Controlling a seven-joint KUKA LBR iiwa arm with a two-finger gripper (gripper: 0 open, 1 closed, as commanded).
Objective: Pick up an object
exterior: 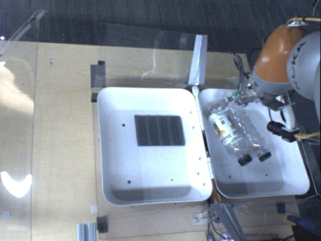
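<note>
**One bottle, lying slantwise under the fingers in the right-hand bin**

One clear plastic bottle (231,129) is seen on the floor of the right bin (296,185), near that bin's left wall and toward its far end. A label with green and orange print is wrapped round it at the upper left end. Its long axis runs diagonally, from the upper left down toward the lower right, roughly in line with the arm's reach.

The gripper (253,157) is lowered into the same bin, and its two dark fingertips (245,159) are seen just past the bottle's lower right end, a small gap showing between them. Clear plastic appears to run down to the tips, but whether any of it lies between them cannot be made out, since bottle and finger bodies are both transparent and blur together. No hold can therefore be claimed. The jaws are judged to be parted only slightly.

A grip across the narrow width would be favoured, as the bottle is round, light and likely to roll or slip on the smooth white floor. Room is tight on the left, where the wall between the bins stands close; the floor toward the near and right side is open. The left bin (115,185) carries only a dark ribbed patch (159,130) at its middle
</note>
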